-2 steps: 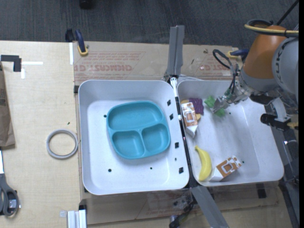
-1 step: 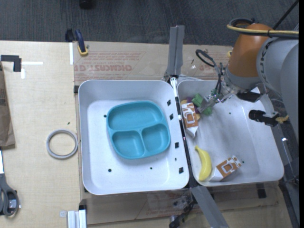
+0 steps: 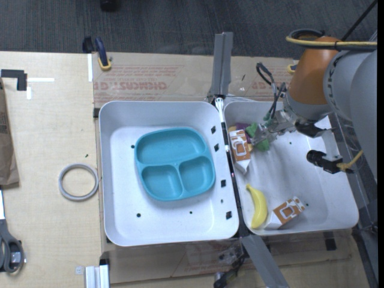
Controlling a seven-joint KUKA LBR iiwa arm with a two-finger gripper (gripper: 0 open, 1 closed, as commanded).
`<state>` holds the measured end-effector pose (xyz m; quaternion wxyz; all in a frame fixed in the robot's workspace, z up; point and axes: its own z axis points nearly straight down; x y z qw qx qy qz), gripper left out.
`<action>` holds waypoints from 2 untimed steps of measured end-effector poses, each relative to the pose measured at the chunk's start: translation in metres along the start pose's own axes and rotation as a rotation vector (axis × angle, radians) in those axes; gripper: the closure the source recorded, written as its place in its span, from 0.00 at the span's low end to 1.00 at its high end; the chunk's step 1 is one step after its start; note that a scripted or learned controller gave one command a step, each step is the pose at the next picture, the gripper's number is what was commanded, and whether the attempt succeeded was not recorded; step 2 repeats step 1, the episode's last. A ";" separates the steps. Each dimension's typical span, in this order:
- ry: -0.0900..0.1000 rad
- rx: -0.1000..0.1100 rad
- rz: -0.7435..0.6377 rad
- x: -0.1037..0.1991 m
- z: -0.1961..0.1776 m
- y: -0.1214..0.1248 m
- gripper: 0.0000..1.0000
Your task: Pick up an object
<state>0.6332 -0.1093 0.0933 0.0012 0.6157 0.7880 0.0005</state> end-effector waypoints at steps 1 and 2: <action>0.000 0.002 0.067 0.081 -0.099 0.047 1.00; 0.000 0.002 0.067 0.081 -0.099 0.047 1.00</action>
